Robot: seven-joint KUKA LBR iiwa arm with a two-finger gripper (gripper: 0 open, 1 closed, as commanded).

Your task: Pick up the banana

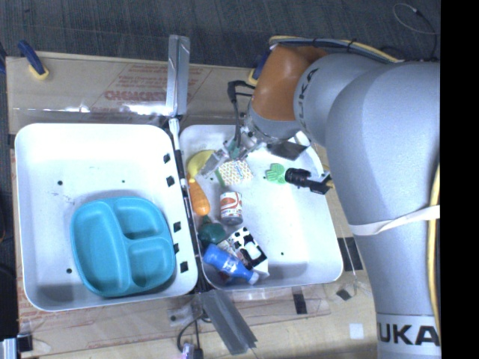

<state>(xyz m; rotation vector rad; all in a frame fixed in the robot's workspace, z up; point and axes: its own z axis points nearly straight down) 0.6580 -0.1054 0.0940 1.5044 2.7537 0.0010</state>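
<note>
The yellow banana (197, 161) lies at the back left of the right bin (318, 238), close to the wall shared with the other bin. My gripper (224, 155) reaches down from the grey and orange wrist, just right of the banana and above a yellow-white checkered block (235, 172). Its tip is at the banana's right edge; I cannot tell whether it touches the fruit.
An orange carrot (198, 198), a small can (230, 206), a dark green item (212, 232), a black-and-white cube (245, 245), a blue bottle (224, 264) and a green toy (275, 173) share the right bin. A teal divided plate (123, 245) lies in the left bin (45, 163).
</note>
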